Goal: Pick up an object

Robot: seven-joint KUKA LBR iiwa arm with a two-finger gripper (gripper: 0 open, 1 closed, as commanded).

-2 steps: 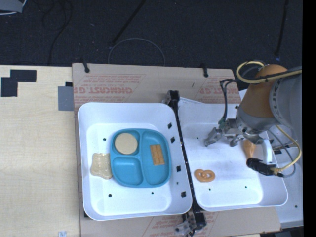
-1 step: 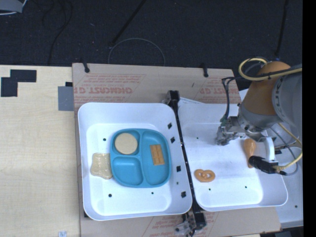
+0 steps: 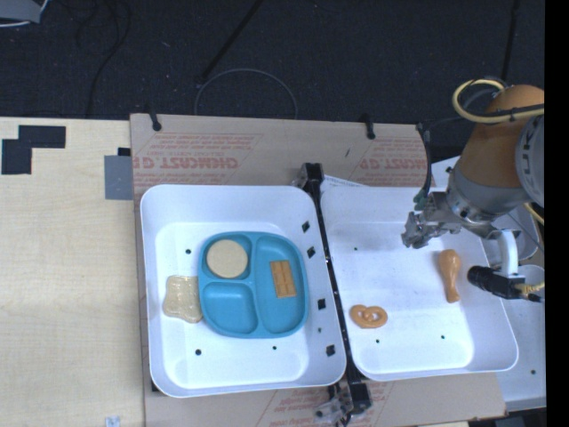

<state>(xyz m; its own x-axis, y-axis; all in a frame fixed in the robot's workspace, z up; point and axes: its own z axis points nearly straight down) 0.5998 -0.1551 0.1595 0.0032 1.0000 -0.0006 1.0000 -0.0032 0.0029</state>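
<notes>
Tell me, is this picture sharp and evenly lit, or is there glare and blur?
Camera view: fairly even, soft light; the two white bins look bright but keep their edges, with faint shadows under the blue tray. The pretzel and drumstick read clearly though a little soft. The claw is darker and slightly blurred. The floor behind is nearly black.

Dark carpet with cables; pale wooden benchtop.
</notes>
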